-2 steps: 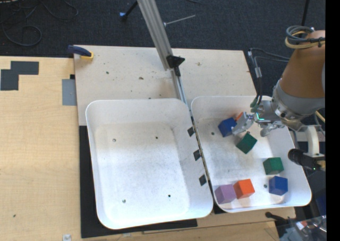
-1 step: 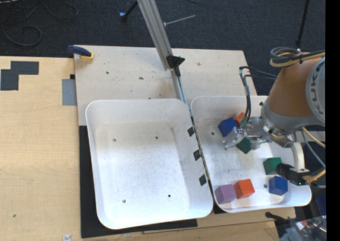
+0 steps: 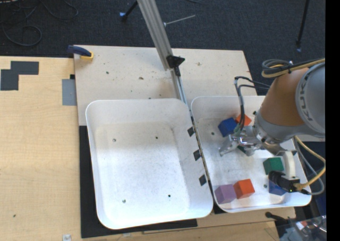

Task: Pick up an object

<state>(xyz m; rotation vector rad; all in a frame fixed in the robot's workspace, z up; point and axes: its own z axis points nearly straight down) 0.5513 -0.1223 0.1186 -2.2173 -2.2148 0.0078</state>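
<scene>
The right bin (image 3: 210, 108) holds several blocks: a blue block (image 3: 227, 126) with a small orange piece (image 3: 245, 120) beside it, a green block (image 3: 274, 165), a purple block (image 3: 224, 193), an orange-red block (image 3: 244, 188) and a dark blue block (image 3: 276, 188) at the bin's front right. My gripper (image 3: 234, 147) hangs low over the middle of this bin, just below the blue block. Its metal fingers (image 3: 225, 149) point left and look spread, with nothing between them.
The left bin (image 3: 101, 115) lies beside the right one, with black clips (image 3: 195, 154) along the shared rim. A slanted aluminium pole (image 3: 154, 26) rises behind the bins. A blue-yellow tool (image 3: 80, 51) lies at the board's far left corner. Cables (image 3: 293, 171) hang by the wrist.
</scene>
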